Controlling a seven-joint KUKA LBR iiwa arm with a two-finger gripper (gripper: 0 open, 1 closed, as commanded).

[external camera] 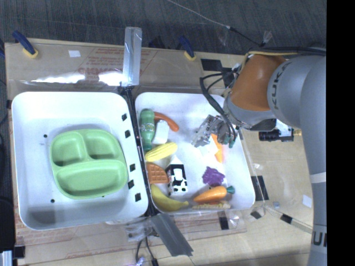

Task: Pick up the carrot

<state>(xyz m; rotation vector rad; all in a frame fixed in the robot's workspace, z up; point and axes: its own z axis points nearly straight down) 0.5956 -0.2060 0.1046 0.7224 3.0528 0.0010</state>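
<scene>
Left bin (pixel 22 148) carries a green divided plate (pixel 87 162). Right bin (pixel 244 170) is crowded along its left wall: green bottle (pixel 146 125), corn (pixel 161 151), waffle (pixel 157 174), cow toy (pixel 177 179), banana (pixel 166 201). Carrot (pixel 211 194) lies flat near the front wall, leafy end to the right, purple grapes (pixel 213 176) just behind it. Gripper (pixel 213 131) hangs over the bin's back right; whether the fingers are spread or pressed together I cannot tell. Judged step: approach, nothing grasped. Next move calls for travelling forward and descending over the carrot's middle. Open floor lies mid-bin; front wall and grapes crowd the target.
</scene>
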